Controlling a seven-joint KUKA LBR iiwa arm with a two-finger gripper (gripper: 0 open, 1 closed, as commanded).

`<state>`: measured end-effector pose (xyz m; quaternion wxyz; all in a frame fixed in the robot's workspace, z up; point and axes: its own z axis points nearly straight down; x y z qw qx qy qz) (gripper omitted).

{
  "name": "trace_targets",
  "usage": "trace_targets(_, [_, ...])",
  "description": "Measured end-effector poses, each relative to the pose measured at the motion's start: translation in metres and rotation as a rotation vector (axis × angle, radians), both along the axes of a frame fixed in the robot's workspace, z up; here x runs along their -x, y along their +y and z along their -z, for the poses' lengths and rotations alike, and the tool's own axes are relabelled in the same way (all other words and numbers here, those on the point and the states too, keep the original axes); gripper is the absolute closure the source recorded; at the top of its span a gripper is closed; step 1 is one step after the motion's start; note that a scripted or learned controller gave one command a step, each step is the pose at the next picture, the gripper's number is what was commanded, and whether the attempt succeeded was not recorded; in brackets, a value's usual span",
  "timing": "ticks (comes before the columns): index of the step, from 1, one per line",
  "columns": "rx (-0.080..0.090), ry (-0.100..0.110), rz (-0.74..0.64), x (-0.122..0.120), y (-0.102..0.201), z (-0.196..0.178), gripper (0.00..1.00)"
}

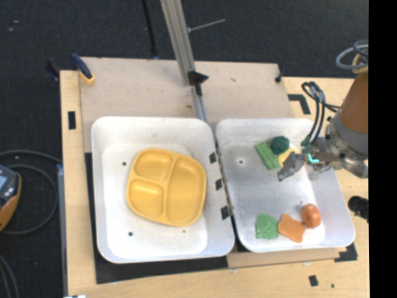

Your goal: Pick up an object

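Bench: wooden board on dark floor, two white bins side by side, an aluminium post at upper centre.
Left bin (111, 241): holds a yellow divided plate (166, 186), lying flat mid-bin.
Right bin (248, 148): my working side; green toys (273, 149) with a yellow piece at upper centre, a green lump (267, 226) and orange pieces (301, 222) lower right.
My gripper (298, 164): just right of the green toys; nothing visibly between my fingers, and I cannot tell whether they are spread or closed.
Judgement: I'm placed low beside that cluster, likely to grasp there.
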<state>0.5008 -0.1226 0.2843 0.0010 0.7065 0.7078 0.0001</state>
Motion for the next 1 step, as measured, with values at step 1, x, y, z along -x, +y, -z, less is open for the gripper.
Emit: trace_targets(1, [0.000,-0.001,0.000,-0.0002,0.0000,-0.0003,0.00])
